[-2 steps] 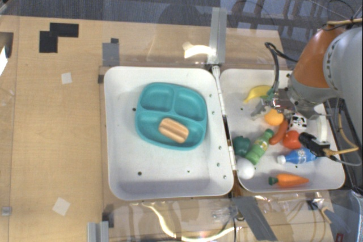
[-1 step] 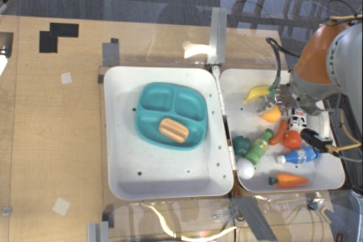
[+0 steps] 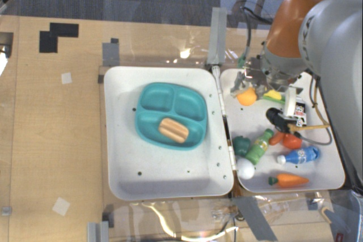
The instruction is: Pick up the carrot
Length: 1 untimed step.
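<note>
The carrot (image 3: 289, 180), orange with a green stub at its left end, lies flat by the front edge of the right bin (image 3: 334, 178). My gripper (image 3: 249, 85) is at the far left of that bin, well away from the carrot. It hangs just above a small round orange fruit (image 3: 247, 98). Nothing touches the carrot.
Near the carrot lie a blue bottle (image 3: 299, 156), a red piece (image 3: 290, 140), a green bottle (image 3: 259, 147), a dark green item (image 3: 241, 145) and a white ball (image 3: 245, 169). A yellow item (image 3: 274, 96) sits beside the gripper. The left bin (image 3: 119, 167) holds a teal divided plate (image 3: 148, 113) with a bun (image 3: 173, 130).
</note>
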Tool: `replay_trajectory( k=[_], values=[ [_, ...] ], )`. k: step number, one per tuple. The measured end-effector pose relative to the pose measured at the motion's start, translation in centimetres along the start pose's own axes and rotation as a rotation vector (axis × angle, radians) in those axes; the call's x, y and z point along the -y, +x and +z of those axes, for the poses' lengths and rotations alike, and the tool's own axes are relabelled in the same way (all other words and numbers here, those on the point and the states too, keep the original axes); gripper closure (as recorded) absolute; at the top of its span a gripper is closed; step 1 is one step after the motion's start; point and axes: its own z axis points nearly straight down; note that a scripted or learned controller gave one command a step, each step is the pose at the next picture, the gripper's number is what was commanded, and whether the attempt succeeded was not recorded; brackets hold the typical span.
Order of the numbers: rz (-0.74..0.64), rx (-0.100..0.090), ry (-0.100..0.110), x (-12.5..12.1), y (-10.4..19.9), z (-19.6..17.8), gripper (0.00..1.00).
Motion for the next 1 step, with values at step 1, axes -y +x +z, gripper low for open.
replay_trajectory(
  k=[1],
  values=[
    [0.25, 0.005, 0.009, 2.49, 4.95, 0.58, 1.0]
  ],
)
